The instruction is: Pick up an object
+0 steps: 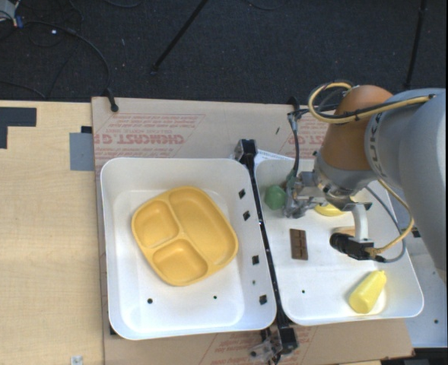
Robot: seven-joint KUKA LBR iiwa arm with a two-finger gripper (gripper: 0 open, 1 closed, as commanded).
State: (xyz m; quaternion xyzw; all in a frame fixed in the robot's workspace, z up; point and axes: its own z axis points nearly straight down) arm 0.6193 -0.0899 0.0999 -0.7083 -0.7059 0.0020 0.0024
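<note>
The grey arm (406, 150) reaches in from the right over the right bin (406, 310). Its jaws are lowered in the bin's far left part, just beside a green ball (274, 197), and this slant does not show whether they are spread or pressed together. In the same bin a brown block (298, 244) lies flat near the middle, a yellow bottle-like object (366, 292) lies toward the near right corner and a small yellow piece (330, 210) shows under the wrist, while the left bin (125, 295) holds a yellow divided plate (184, 234).
</note>
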